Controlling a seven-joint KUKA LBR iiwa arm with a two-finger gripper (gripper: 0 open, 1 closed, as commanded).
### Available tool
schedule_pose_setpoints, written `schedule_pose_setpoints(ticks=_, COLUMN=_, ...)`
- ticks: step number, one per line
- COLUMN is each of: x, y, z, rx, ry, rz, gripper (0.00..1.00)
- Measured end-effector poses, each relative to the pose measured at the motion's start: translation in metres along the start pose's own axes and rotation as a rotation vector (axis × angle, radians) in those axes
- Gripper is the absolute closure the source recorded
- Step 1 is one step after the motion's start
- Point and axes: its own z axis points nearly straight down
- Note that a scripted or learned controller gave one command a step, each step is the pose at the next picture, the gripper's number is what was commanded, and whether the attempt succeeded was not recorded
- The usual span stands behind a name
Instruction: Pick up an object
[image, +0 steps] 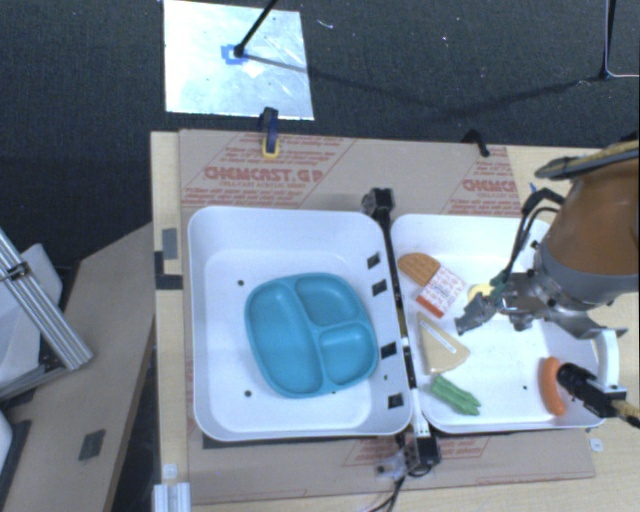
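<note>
Over the right bin (500, 228) my gripper (480, 312) hangs, dark fingers (470, 322) seemingly spread a little with nothing between them, though the view is too coarse to be sure. Just beside them lie a red-and-white packet (441, 291), a pale wedge (441, 348), a green pod (456, 393) and an orange sausage (550, 385).

bench (165, 380) | cardboard sheet (330, 165) | left bin (215, 330) | right bin (500, 395)
</note>
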Motion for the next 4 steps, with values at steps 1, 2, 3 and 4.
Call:
schedule_pose_setpoints(ticks=1, x=0.0, y=0.002, z=-0.005, rx=-0.011, ry=-0.001, rz=-0.002, gripper=0.0)
schedule_pose_setpoints(ticks=2, x=-0.004, y=-0.006, z=0.05, rx=-0.007, ry=-0.001, rz=0.0, gripper=0.0)
schedule_pose_setpoints(ticks=3, x=0.004, y=-0.01, z=0.097, rx=-0.006, ry=0.0, rz=0.0, gripper=0.0)
schedule_pose_setpoints(ticks=4, x=0.004, y=-0.009, z=0.132, rx=-0.009, ry=-0.001, rz=0.0, gripper=0.0)
